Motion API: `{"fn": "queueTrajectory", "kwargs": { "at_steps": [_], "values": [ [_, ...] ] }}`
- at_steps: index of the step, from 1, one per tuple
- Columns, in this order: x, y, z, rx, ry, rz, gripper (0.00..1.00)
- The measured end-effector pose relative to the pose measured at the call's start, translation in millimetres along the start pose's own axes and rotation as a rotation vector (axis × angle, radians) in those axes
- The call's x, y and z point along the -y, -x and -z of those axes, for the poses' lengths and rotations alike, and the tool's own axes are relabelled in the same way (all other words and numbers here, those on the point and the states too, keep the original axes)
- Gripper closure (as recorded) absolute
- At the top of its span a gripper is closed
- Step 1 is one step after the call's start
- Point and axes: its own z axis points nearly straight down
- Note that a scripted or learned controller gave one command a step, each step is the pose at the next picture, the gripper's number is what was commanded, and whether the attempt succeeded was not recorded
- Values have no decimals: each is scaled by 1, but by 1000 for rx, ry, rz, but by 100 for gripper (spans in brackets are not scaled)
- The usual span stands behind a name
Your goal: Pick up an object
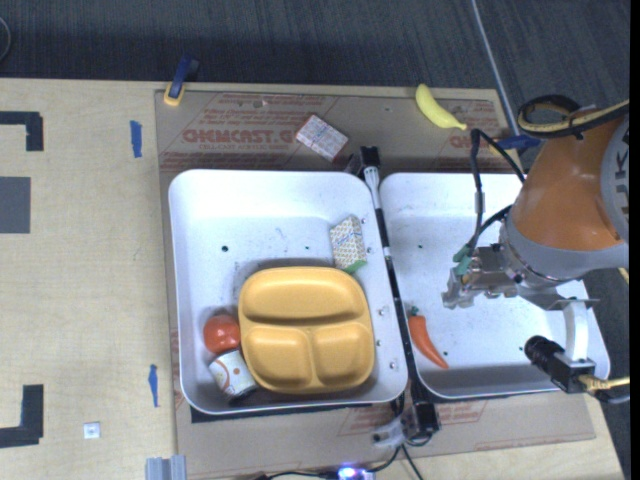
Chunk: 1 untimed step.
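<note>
Poised low over the right bin point(500, 380), the tool point(468, 290), finger state impossible to tell; toy carrot point(422, 338) at its seven o'clock against the bin's left wall, likely the target, not yet grasped.

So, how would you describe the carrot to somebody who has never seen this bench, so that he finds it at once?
Look at the right white bin, the one under the orange-banded arm. The carrot lies in its near left corner, against the wall it shares with the left bin. It is small, orange, pointed, with a green top; the bigger yellow divided plate sits in the other bin.
</note>
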Motion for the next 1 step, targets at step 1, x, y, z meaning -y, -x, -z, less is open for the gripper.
{"fn": "queueTrajectory", "kwargs": {
  "at_steps": [1],
  "values": [
    [0, -7, -3, 0, -1, 1, 100]
  ]
}}
